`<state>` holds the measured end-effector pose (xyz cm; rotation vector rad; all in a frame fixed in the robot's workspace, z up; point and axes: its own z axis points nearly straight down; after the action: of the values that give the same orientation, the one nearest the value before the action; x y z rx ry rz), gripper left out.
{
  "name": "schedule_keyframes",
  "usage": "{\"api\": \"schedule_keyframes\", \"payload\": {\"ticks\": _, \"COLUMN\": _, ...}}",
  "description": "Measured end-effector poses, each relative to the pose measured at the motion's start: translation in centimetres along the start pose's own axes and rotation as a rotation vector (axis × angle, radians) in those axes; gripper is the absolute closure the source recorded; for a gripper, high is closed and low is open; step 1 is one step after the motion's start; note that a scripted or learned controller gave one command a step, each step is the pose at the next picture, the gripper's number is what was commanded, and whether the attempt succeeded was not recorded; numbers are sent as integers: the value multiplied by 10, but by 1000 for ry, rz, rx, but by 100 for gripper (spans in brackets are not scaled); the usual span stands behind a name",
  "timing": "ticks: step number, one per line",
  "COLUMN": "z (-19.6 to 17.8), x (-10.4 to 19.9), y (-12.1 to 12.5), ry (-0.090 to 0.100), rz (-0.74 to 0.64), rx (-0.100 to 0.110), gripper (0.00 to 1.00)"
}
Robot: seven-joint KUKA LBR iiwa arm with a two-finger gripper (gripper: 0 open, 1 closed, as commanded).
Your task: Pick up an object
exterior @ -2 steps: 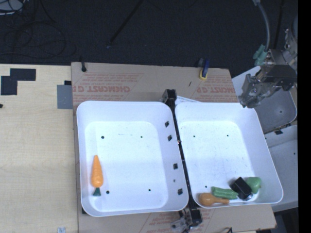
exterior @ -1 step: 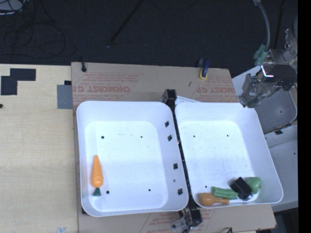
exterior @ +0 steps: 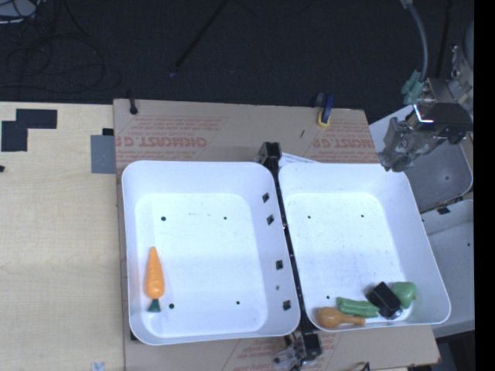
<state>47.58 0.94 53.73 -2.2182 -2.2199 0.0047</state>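
Above the far right corner of the right bin (exterior: 433, 280), our gripper (exterior: 398, 154) hangs outside the rim with nothing in it, too blurred for us to tell how it is set. To do this step well, we judge we should pick the toy carrot (exterior: 154, 273) lying alone near the front left corner of the left bin (exterior: 131, 207), well apart from everything, and come straight down across its narrow width. It looks smooth, orange and tapered with a small green stem, while the right bin's front corner crowds an orange piece (exterior: 338, 318), green pieces (exterior: 357, 307) and a black block (exterior: 384, 299) together.
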Motion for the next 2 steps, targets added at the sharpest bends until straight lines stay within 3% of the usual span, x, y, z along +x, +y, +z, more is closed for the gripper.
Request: {"api": "schedule_keyframes", "payload": {"ticks": 2, "z": 0, "x": -9, "y": 0, "ry": -1, "rz": 1, "rx": 0, "gripper": 100}}
